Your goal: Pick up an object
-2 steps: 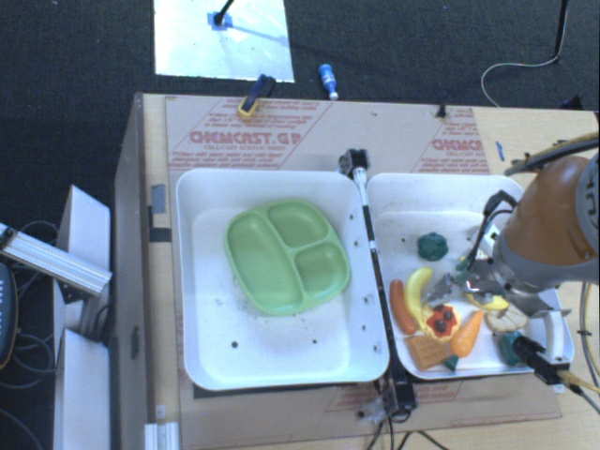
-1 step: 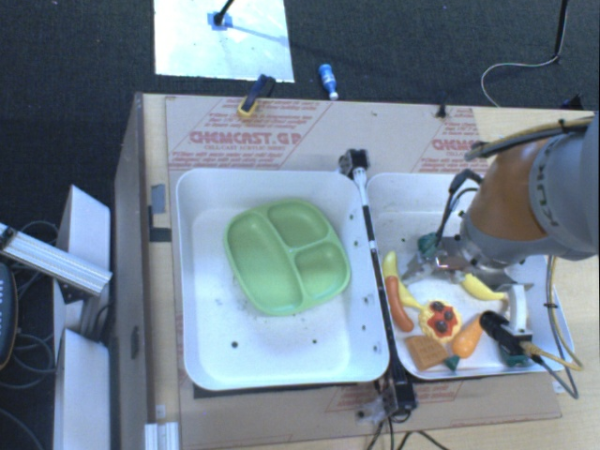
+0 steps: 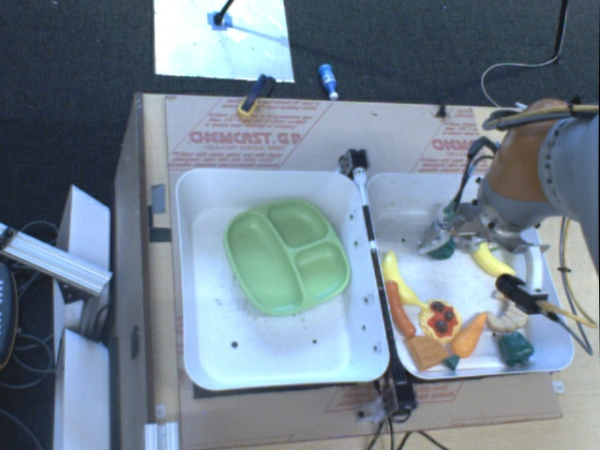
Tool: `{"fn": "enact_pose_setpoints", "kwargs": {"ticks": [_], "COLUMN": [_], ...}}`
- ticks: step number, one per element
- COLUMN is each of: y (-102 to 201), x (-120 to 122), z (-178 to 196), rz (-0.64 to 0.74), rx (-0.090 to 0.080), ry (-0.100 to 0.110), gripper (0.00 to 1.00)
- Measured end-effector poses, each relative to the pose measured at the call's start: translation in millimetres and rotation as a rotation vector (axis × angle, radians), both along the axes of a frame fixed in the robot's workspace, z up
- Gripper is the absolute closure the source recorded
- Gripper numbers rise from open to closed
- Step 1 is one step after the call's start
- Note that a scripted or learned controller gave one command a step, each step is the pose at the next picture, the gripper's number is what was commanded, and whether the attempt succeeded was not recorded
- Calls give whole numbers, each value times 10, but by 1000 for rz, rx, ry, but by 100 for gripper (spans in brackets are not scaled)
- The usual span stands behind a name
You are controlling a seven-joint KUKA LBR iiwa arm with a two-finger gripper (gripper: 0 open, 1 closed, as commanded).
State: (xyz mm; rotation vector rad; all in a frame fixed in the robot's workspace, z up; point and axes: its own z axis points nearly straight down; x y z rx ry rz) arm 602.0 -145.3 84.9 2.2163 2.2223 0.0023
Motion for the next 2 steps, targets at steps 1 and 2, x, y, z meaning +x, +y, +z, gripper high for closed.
{"fn": "enact_pose_setpoints", "kwargs": {"ticks": [1,2], "y": [5,823], "x": [3,-875], "z": [104,1217], "rz": [1,1], "rx": [2,2], "ry": [0,-1], "gripper": [100,100]}}
